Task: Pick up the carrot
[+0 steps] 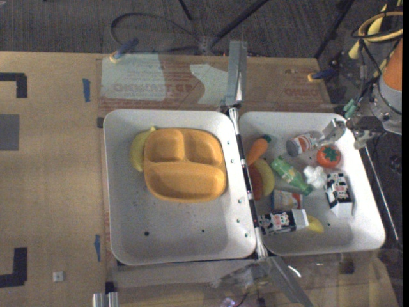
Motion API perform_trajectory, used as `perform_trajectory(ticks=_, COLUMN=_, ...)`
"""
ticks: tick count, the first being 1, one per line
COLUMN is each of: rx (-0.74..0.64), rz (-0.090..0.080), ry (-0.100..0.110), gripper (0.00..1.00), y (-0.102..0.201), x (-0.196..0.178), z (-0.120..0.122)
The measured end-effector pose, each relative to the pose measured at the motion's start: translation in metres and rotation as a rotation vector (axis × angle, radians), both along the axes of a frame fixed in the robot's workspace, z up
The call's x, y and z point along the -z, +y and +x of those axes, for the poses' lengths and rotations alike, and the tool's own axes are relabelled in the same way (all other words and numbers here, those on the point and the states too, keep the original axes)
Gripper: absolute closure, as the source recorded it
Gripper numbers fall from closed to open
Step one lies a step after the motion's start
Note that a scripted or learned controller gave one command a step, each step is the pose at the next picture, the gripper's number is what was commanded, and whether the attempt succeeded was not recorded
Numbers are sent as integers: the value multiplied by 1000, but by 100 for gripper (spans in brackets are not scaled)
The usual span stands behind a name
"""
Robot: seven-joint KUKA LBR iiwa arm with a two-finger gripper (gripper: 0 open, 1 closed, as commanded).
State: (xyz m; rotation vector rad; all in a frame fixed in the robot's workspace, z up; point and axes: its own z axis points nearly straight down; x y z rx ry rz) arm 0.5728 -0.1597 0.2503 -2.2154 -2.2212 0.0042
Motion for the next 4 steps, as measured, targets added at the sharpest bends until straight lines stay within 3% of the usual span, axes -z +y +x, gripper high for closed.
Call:
perform_trajectory(ticks=1, rx=-265, rz=2, ry=1, gripper=0, y=66, x=68, z=1)
perform_trajectory(ticks=2, rx=-126, rz=-1, ry=-9, gripper=0, y=53, x=164, z=14)
perform_trajectory(ticks=3, rx=-74, rz=11, ry=48, gripper=0, y=43, x=164, z=78)
perform_trajectory(ticks=4, rx=6, rz=-3, ry=-7, gripper=0, y=37, x=65, z=95)
